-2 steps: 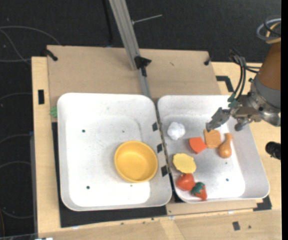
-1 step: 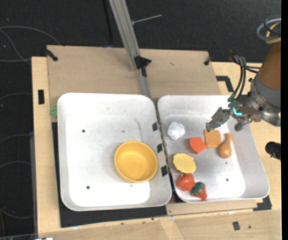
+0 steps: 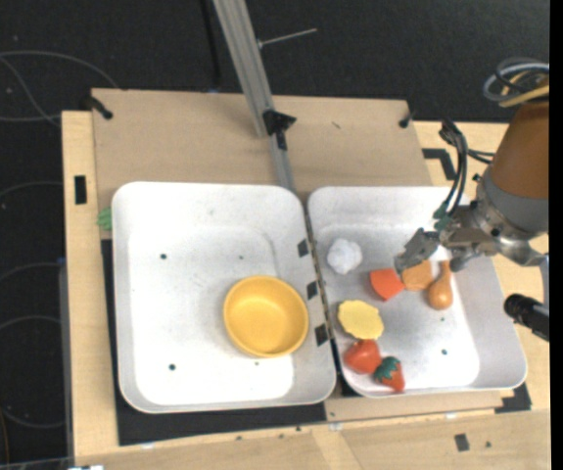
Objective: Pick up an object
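Note:
My gripper (image 3: 438, 255) hangs over the right bin (image 3: 477, 360) near its right side, open, with nothing visible between its fingers. Just below it lie a tan-orange piece (image 3: 418, 276) and an orange pear-shaped piece (image 3: 441, 293). An orange-red chunk (image 3: 386, 283) sits to their left. A white crumpled object (image 3: 344, 256) lies near the bin's left wall. Further forward are a yellow flat piece (image 3: 359, 318), a red tomato-like piece (image 3: 362, 356) and a strawberry (image 3: 390, 372).
The left bin (image 3: 164, 262) holds a yellow bowl (image 3: 265, 315) near its front right. A slanted metal pole (image 3: 247, 57) rises behind the bins. The arm's orange band (image 3: 526, 160) stands at the right edge.

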